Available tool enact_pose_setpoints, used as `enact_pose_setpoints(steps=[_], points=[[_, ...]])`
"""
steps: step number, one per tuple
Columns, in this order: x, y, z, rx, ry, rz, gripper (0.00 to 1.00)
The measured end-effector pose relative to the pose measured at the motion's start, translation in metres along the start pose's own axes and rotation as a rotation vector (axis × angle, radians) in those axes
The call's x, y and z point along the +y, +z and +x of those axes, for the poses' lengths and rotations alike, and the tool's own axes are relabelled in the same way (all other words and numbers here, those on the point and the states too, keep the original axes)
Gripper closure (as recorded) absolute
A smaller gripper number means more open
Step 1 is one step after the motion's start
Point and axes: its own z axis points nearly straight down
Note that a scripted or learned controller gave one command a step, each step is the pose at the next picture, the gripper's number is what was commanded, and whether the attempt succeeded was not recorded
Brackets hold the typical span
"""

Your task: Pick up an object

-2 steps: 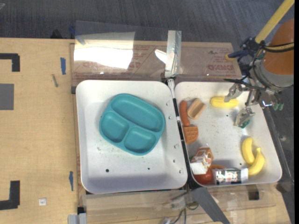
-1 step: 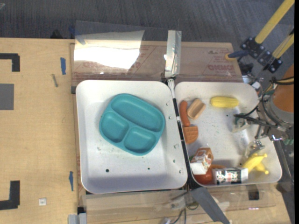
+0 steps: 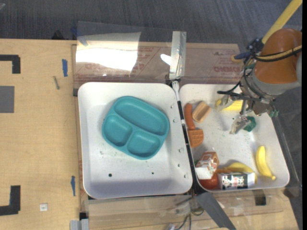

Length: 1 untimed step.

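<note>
Camera view: the gripper [image 3: 241, 123] hangs over the right bin [image 3: 280, 150], its state impossible to tell; a banana [image 3: 263, 162] lies just below it, a hot dog [image 3: 197, 113] to its left.

A teal tray [image 3: 135, 126] with three compartments lies flat in the left bin [image 3: 91, 176]. The right bin [image 3: 278, 143] sits just beside it, their rims touching. Both rest on a tan counter [image 3: 33, 128]. A clear sheet [image 3: 110, 54] lies behind the left bin.
</note>
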Motion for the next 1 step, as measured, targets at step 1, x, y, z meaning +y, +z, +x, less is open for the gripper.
enact_pose_setpoints(steps=[1], points=[[-0.0342, 0.0218, -0.0017, 0.01, -0.064, -0.003, 0.0]])
